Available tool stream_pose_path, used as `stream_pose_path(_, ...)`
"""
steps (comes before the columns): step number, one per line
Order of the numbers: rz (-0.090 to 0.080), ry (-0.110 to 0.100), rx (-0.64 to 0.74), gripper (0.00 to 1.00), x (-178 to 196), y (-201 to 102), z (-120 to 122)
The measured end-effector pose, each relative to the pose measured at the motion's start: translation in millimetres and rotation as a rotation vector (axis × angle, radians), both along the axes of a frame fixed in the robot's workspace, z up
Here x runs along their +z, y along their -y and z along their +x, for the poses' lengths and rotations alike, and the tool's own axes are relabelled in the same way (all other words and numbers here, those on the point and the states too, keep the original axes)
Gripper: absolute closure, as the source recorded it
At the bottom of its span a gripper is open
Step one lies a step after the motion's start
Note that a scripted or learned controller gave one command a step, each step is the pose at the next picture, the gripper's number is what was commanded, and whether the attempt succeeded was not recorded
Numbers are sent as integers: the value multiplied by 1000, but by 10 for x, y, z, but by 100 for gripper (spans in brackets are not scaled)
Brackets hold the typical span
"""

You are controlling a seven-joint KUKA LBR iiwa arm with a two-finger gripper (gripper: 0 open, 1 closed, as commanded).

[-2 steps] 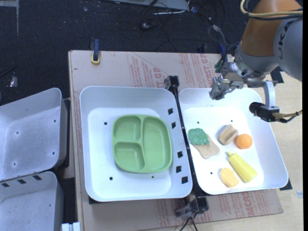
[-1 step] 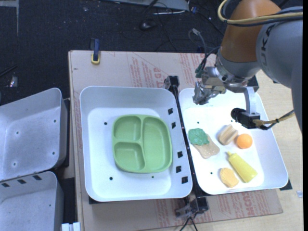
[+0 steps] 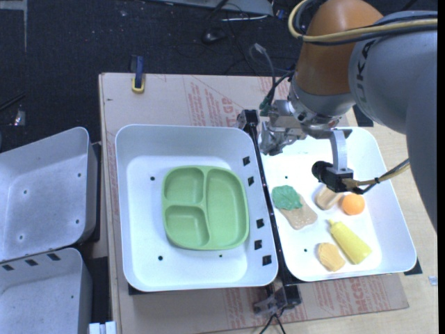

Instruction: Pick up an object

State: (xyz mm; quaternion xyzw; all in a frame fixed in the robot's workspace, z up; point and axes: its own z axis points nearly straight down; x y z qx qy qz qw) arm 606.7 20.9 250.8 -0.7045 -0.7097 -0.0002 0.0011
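Entry: my pincer (image 3: pixel 273 143), over the far left corner of the right bin (image 3: pixel 375 160); open or closed, I cannot tell.

Candidates, nearer in that bin: green piece (image 3: pixel 286 197) touching beige slice (image 3: pixel 302 218), orange ball (image 3: pixel 353 204), yellow bottle (image 3: pixel 350 241), tan roll (image 3: pixel 331 256).

Risks: a descent here likely meets bare bin or its wall; the ball may roll off; touching pieces may foul a grasp.

Surroundings: left bin (image 3: pixel 133 148) with green tray (image 3: pixel 206 207); brown worktop (image 3: pixel 181 96); dark floor (image 3: pixel 62 40).
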Motion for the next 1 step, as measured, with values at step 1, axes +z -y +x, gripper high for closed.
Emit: stream_pose_path(1, 0, -1, 1, 100, -17, -620, -166)
